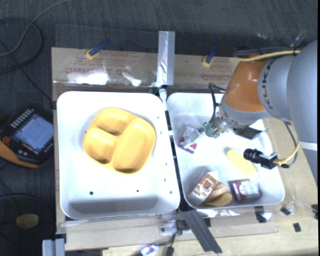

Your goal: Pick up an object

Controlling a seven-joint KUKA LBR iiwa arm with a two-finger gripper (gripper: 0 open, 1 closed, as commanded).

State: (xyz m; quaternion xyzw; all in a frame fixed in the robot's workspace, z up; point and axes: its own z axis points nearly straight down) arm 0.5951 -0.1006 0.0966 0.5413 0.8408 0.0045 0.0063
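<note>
Two white bins on the bench. Left bin: one yellow lobed object. Right bin: four items, namely a small packet, pale yellow piece, orange-brown packet and dark packet. Gripper hangs just beside the small packet; jaws' state cannot be told.

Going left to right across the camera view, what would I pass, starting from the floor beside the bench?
Orange-and-black handheld controller → big yellow padded object in the left bin → small purple-and-white packet → gripper → pale yellow oblong piece in the right bin.
</note>
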